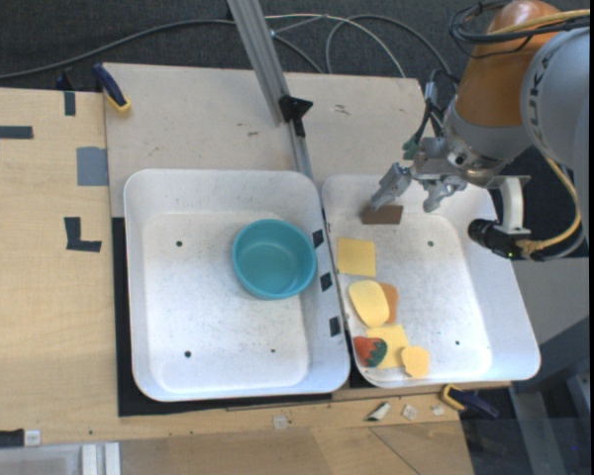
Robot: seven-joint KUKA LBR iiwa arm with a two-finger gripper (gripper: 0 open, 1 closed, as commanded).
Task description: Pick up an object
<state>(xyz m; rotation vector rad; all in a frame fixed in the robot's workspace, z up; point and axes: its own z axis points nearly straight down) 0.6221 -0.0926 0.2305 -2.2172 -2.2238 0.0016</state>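
Two shallow white bins sit side by side on my light wooden surface [40, 265]. My pincer [413, 191] hangs over the far end of the right white bin [495, 305], its two fingers spread apart with nothing between them. One small brown block [383, 215] lies just beside my left finger, on the bin floor, touching or nearly touching its tip. Nearer the camera from my pincer, along the bin's left side, lie five more pieces: one flat pale yellow square [355, 257], one yellow and orange rounded piece [372, 303], another yellow square [390, 339], one small red and green piece [369, 349], and one small yellow round [415, 361]. The left white bin [158, 285], well to my pincer's left, holds one round teal bowl [272, 257], upright.
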